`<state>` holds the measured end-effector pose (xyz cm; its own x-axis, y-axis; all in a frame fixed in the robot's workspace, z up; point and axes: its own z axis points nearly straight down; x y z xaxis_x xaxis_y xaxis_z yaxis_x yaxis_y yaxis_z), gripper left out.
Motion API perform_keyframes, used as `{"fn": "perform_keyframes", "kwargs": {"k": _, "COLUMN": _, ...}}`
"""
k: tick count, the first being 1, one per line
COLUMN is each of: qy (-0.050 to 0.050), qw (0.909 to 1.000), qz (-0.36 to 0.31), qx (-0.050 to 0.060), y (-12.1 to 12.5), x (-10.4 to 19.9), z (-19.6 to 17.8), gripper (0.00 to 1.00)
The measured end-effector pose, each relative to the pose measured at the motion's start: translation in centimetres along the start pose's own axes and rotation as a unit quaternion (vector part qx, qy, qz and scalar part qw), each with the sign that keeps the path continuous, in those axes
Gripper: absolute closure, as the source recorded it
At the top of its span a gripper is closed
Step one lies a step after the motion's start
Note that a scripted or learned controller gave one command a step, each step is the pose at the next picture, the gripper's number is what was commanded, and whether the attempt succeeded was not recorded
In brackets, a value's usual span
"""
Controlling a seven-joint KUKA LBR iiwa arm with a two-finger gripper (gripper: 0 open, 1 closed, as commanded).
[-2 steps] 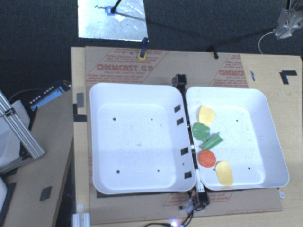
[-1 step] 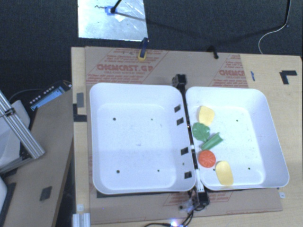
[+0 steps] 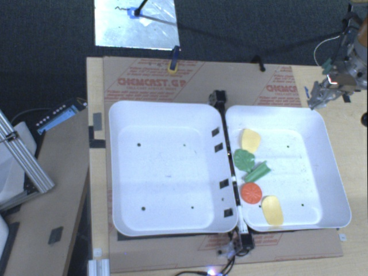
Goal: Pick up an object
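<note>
The right bin (image 3: 322, 154) holds several small toys near its left side: a pale yellow piece (image 3: 250, 139), a green leafy piece (image 3: 244, 159), a green stick-like piece (image 3: 257, 171), a red-orange round piece (image 3: 251, 193) and a yellow oval piece (image 3: 272, 209). My gripper (image 3: 318, 98) hangs at the upper right, above the far right corner of the right bin and well away from the toys. I see nothing held in it.
The left bin (image 3: 167, 165) lies beside the right one, joined along a black hinge strip (image 3: 227, 165). A shiny metal sheet (image 3: 136, 15) lies at the back. Cables run across the dark floor behind the bench. A metal frame (image 3: 23, 160) stands at the left.
</note>
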<state>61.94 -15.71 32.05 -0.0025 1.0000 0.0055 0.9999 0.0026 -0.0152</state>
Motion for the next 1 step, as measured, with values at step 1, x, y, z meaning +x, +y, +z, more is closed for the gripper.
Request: {"fn": "perform_keyframes", "kwargs": {"k": 1, "qy": -0.007, "qw": 0.9998, "qz": 0.0, "qx": -0.019, "y": -0.01, "x": -2.21, "z": -17.31, "gripper": 1.0}}
